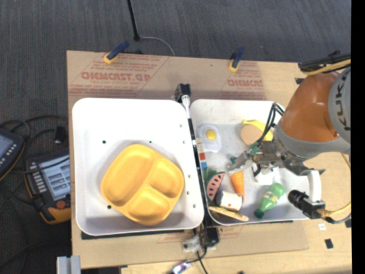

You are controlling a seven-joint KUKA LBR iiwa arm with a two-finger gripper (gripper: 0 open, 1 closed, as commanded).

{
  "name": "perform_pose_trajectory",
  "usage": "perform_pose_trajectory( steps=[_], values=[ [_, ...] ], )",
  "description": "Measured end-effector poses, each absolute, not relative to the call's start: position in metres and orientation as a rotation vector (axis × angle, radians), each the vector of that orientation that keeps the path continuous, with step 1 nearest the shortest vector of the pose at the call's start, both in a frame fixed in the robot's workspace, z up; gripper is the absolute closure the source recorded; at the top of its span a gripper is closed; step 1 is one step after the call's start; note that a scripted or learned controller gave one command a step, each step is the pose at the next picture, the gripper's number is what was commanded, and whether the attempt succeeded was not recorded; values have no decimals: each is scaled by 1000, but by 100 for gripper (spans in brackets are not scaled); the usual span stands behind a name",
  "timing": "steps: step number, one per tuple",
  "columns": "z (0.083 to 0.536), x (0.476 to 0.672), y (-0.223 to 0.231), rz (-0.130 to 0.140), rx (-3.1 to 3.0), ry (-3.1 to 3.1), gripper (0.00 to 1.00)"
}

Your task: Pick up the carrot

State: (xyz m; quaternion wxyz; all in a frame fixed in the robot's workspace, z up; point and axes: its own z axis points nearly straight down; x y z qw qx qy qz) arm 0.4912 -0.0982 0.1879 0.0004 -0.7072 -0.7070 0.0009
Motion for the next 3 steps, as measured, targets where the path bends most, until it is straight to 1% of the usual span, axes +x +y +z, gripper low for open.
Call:
perform_pose_trajectory(
  steps=[1,2,3],
  values=[
    [88,485,-121,-6,-2466,-1948,0],
    [99,487,-121,-11,-2470,-1951,100],
    [208,497,-73,2,-2599,-1764,100]
  ],
)
